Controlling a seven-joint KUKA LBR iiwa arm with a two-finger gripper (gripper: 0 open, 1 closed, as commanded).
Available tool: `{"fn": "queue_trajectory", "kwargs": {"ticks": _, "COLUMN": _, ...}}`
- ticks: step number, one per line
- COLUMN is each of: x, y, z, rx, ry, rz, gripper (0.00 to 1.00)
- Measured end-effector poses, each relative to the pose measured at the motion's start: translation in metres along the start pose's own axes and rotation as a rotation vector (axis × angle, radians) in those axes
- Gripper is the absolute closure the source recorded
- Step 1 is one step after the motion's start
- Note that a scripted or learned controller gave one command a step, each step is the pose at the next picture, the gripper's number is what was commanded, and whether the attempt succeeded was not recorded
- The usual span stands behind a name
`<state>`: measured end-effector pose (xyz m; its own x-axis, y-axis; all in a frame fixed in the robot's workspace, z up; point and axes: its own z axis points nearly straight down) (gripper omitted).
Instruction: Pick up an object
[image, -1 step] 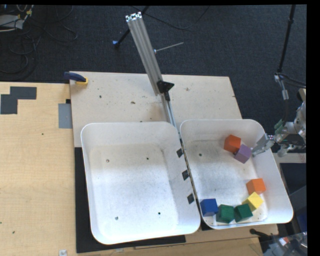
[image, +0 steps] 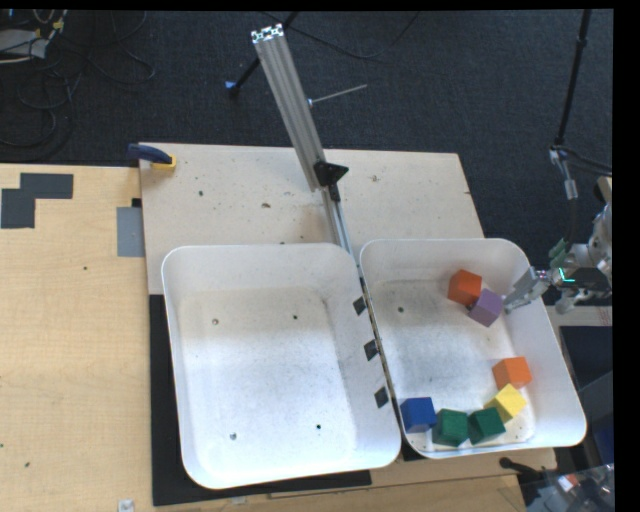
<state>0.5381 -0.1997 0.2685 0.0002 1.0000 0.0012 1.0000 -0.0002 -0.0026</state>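
Small purple cube (image: 486, 307) beside an orange cube (image: 464, 287), end effector (image: 521, 290) grip state impossible to tell.

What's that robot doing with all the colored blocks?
The robot is trying to pick up a block. Its claw reaches in from the right, over the edge of the right bin, and its tip sits right next to a purple block. An orange block touches the purple one. More blocks sit along the bin's near corner: another orange, a yellow, two green and a blue. Nothing has been lifted yet.
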Motion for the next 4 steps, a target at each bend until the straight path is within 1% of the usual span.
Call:
{"fn": "queue_trajectory", "kwargs": {"ticks": 1, "x": 0.006, "y": -0.006, "z": 0.047, "rx": 0.005, "ry": 0.001, "rz": 0.0, "gripper": 0.0}}
{"fn": "queue_trajectory", "kwargs": {"ticks": 2, "x": 0.007, "y": -0.006, "z": 0.09, "rx": 0.005, "ry": 0.001, "rz": 0.002, "gripper": 0.0}}
{"fn": "queue_trajectory", "kwargs": {"ticks": 3, "x": 0.017, "y": -0.009, "z": 0.14, "rx": 0.005, "ry": 0.002, "rz": 0.006, "gripper": 0.0}}
{"fn": "queue_trajectory", "kwargs": {"ticks": 4, "x": 0.015, "y": -0.008, "z": 0.128, "rx": 0.002, "ry": 0.0, "rz": 0.011, "gripper": 1.0}}
